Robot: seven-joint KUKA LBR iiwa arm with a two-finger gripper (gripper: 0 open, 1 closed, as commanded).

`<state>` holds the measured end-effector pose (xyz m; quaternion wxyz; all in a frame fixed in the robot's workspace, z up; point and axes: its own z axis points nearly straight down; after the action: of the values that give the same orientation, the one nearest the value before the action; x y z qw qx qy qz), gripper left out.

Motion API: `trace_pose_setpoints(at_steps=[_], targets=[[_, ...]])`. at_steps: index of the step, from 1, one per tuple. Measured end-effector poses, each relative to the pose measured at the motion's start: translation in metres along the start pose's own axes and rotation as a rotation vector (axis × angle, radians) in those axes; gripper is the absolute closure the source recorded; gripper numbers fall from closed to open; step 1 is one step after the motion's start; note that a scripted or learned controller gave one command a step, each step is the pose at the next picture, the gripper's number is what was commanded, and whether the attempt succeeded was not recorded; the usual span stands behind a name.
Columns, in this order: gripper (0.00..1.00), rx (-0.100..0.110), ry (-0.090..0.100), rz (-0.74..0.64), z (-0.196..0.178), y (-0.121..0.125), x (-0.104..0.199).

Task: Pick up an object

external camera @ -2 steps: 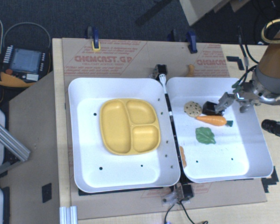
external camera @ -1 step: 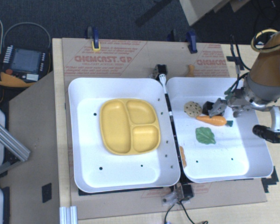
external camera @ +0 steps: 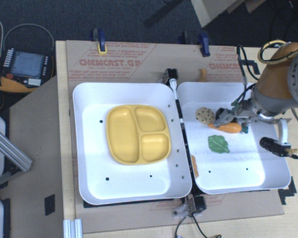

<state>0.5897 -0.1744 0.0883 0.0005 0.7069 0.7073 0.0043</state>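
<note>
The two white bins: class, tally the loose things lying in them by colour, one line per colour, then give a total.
Yellow: 1, the divided plate in the left bin
Orange: 1, the carrot-like piece
Green: 1, the leafy piece
Tan with dark specks: 1, the cookie
Total: 4

We see two bins (external camera: 89,148) of smooth white plastic with a soft sheen. In the left bin lies a yellow plate (external camera: 138,133), matt plastic with three hollows. Under the bins the bench (external camera: 139,58) looks like brown paper-faced board, flat and dull. Right of the plate, the cookie (external camera: 205,114) seems rough and speckled, the carrot (external camera: 228,128) smooth, the green leaf (external camera: 218,144) perhaps soft plastic. The arm (external camera: 278,81) shows glossy orange casing.
</note>
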Motion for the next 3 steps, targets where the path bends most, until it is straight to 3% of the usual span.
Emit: trace_pose_setpoints(at_steps=[1,2,3], targets=[[1.0,-0.012,-0.005,-0.002,-0.017,0.004,-0.001],[1.0,0.001,-0.007,0.0,-0.081,0.003,0.0],[1.0,0.0,-0.009,0.0,-0.135,0.009,-0.01]])
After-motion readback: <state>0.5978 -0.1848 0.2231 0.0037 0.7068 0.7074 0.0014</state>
